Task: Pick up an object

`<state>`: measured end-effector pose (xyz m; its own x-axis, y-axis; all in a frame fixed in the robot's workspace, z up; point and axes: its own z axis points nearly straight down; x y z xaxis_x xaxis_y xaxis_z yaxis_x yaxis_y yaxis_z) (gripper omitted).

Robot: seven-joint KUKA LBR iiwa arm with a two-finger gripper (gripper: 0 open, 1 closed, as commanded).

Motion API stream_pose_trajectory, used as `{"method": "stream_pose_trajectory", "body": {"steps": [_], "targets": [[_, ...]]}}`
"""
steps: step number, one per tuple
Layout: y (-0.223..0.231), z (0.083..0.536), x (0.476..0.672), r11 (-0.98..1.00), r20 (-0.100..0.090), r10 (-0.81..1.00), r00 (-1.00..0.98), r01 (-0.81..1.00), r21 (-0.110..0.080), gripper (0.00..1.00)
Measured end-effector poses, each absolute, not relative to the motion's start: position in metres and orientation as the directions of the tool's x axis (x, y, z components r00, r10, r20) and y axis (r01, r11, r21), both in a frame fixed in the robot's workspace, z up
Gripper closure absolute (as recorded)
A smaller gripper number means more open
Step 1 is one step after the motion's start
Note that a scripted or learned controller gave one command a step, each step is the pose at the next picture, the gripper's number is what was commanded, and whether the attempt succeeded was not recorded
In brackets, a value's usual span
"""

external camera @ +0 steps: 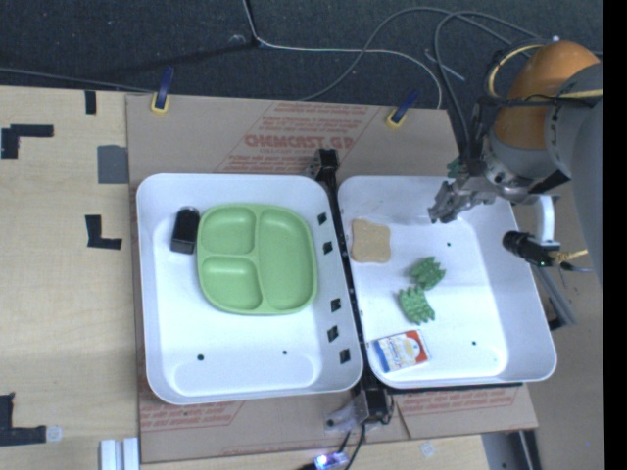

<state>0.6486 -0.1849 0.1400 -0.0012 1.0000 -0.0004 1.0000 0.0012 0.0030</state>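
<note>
Simply spiky green toy (416, 305)

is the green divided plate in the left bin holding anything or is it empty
Empty. The green plate in the left bin shows three bare compartments.

Two green toys (421, 290), tan slice (370, 241), small carton (400, 351) in right bin (509, 360)

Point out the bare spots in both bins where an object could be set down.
Left white bin: the strip along its near edge, below the green divided plate. The small black block crowds the plate's left.
Right white bin: the right half, past the two green toys; the tan slice and small carton crowd its left.
</note>
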Motion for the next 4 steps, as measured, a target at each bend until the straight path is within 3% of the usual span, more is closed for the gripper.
{"method": "stream_pose_trajectory", "body": {"steps": [2,4], "targets": [[-0.174,0.238,0.658,0.001,-0.001,1.0,-0.001,1.0,0.004,1.0],[-0.07,0.216,0.62,0.005,0.001,1.0,-0.005,1.0,-0.003,1.0]]}}
